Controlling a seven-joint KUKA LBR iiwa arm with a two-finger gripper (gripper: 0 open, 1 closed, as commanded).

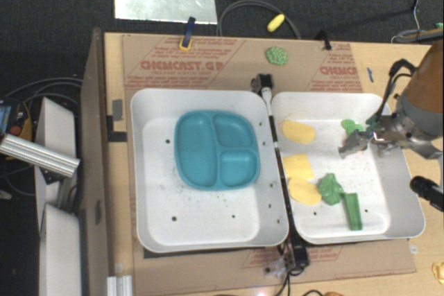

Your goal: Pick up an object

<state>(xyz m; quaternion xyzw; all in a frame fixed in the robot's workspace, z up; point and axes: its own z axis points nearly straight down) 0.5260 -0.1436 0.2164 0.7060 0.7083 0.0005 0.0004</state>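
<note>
While the arm [423, 97] reaches in from the right, its gripper [352, 143] hangs low over the right bin [402, 218], up near the far half, and how wide the jaws stand I cannot tell from this angle. Nothing shows between them. Just beside the tip sits a small green piece [349, 125], very close, though contact is unclear. Three yellow pieces lie along the bin's left side: one [298, 132] up top, one [297, 166] in the middle, one [304, 192] below and touching it. A green toy [330, 188] nestles against that lowest one, with a green bar [352, 211] beside it. Over in the left bin [152, 218], a blue divided plate [216, 150] sits flat.
</note>
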